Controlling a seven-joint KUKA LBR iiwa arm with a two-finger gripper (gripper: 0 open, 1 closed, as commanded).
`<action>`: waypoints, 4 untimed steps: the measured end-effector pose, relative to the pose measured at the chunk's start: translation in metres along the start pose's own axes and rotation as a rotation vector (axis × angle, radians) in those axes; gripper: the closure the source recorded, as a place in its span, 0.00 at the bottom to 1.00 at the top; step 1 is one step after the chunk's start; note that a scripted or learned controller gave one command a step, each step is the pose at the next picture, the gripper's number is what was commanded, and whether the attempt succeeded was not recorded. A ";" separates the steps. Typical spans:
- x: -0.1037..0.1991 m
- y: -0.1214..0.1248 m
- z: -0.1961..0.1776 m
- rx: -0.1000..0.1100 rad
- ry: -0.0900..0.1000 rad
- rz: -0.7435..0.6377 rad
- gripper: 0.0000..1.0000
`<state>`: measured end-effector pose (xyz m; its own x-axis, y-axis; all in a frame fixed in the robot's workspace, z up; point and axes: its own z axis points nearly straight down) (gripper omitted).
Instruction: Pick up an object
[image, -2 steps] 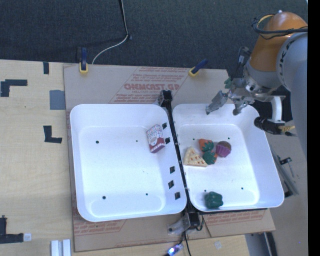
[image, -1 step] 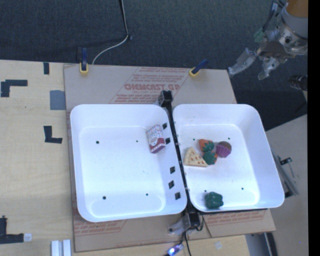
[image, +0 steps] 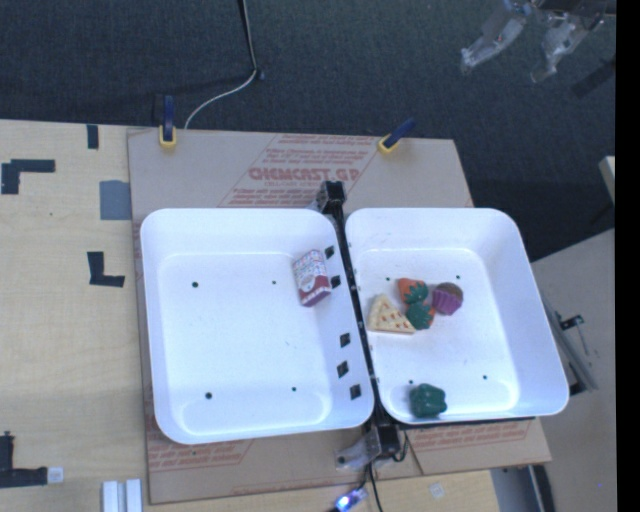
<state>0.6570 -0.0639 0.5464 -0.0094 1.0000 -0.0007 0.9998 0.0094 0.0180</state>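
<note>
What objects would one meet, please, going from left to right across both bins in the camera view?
Small red-and-white carton in the left bin → yellow cheese wedge → green toy near the front wall → purple toy.

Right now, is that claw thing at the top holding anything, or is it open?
Gripper: open, holding nothing, up over the dark floor beyond the right bin.

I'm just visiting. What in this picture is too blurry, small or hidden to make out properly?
- Gripper, camera view: blurred at the top right, the arm behind it cut off by the frame's edge.
- Small carton in the left bin: label print too small to read.
- Clustered toys in the right bin: they overlap, so which is which stays unclear.
</note>
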 end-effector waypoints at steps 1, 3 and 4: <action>-0.005 0.001 0.002 0.019 -0.002 0.007 1.00; 0.063 0.009 0.144 0.034 0.002 0.003 1.00; 0.200 -0.024 0.005 0.004 0.007 -0.008 1.00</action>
<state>0.6315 0.1354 0.5407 -0.0176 0.9998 0.0064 0.9998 0.0176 0.0137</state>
